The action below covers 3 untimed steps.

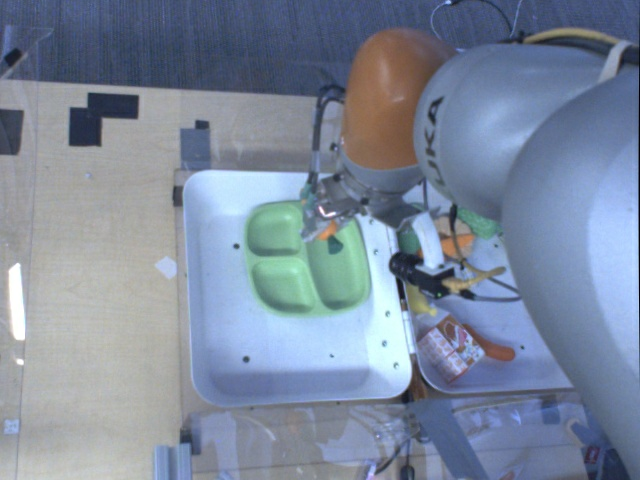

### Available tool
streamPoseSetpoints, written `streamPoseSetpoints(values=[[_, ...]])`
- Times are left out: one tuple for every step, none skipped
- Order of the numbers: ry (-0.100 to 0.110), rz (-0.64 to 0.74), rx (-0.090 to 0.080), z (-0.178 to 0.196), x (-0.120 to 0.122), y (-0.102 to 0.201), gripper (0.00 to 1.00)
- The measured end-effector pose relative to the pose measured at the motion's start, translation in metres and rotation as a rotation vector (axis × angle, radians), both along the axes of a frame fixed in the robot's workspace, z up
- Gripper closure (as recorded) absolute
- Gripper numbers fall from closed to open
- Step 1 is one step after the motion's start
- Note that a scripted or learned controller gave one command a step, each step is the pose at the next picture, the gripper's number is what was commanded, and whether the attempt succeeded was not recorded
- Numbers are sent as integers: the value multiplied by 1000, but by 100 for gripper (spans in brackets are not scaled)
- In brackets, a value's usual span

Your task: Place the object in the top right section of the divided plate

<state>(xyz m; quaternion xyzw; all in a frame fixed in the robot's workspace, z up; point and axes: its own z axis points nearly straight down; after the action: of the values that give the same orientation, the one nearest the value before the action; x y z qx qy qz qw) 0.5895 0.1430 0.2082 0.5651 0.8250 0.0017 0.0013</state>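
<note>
Plate (290, 278) in left bin (215, 298)

plate: light green divided plate (300, 268), three sections, sitting flat in the left white bin (220, 298), toward its upper right
object: small orange thing (327, 230) with a dark bit beside it, over the plate's right section, partly hidden

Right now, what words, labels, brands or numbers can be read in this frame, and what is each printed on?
"UKA": dark letters running up the grey arm just beside the orange band, the rest of the brand cut off by the curve.
Packet in the right bin: red and white print, too small and blurred to read.
Nothing readable on the green divided plate.
</note>
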Motion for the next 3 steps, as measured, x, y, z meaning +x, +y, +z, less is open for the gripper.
streamPoseSetpoints(values=[[-1,133,1,2,-10,62,100],[-2,133,1,2,-10,62,0],[-7,136,3,14,-9,63,100]])
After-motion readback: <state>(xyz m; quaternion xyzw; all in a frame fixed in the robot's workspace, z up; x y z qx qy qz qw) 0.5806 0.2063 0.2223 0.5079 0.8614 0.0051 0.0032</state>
